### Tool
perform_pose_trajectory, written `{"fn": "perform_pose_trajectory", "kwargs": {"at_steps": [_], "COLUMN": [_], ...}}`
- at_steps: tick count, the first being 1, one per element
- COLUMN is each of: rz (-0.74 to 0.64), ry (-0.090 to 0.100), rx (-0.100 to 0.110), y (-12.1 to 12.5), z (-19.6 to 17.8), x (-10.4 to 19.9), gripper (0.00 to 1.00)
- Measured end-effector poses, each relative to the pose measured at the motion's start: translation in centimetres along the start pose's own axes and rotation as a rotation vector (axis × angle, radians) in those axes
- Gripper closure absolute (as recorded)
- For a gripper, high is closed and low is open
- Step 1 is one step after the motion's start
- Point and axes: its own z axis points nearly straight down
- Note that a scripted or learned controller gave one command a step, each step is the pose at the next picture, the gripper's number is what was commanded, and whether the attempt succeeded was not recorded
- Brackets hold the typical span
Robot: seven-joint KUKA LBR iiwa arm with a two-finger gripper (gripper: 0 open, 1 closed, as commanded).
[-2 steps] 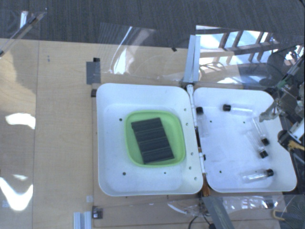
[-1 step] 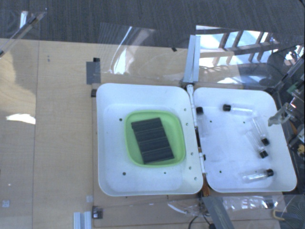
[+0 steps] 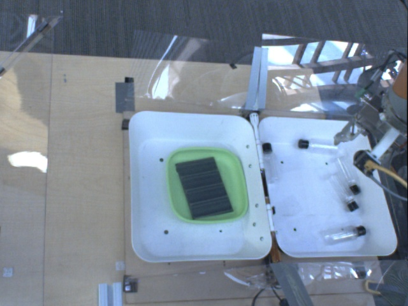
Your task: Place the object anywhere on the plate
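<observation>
A green square plate point(image 3: 175, 193) sits in the middle of the left bin point(image 3: 146, 234). A dark grey ribbed block point(image 3: 203, 187) lies flat on the plate, turned slightly off square. My gripper point(image 3: 358, 130) hangs over the far right corner of the right bin point(image 3: 299, 234), well away from the plate. Nothing shows between its tips.
The right bin holds several clear vials with black caps: one near the back point(image 3: 312, 145), one by the right wall point(image 3: 347, 178), one at the front point(image 3: 344, 234). Small black caps point(image 3: 266, 147) point(image 3: 351, 204) lie loose. A metal divider point(image 3: 257, 85) stands behind the bins.
</observation>
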Motion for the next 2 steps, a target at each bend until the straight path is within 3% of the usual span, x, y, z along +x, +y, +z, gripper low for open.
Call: {"fn": "perform_pose_trajectory", "kwargs": {"at_steps": [1,2], "rz": [0.056,0.116], "ry": [0.001,-0.001], "rx": [-0.002,0.001], "y": [-4.2,0.1], "z": [-3.2,1.1], "x": [-2.7,-4.0], "gripper": [0.0,0.0]}}
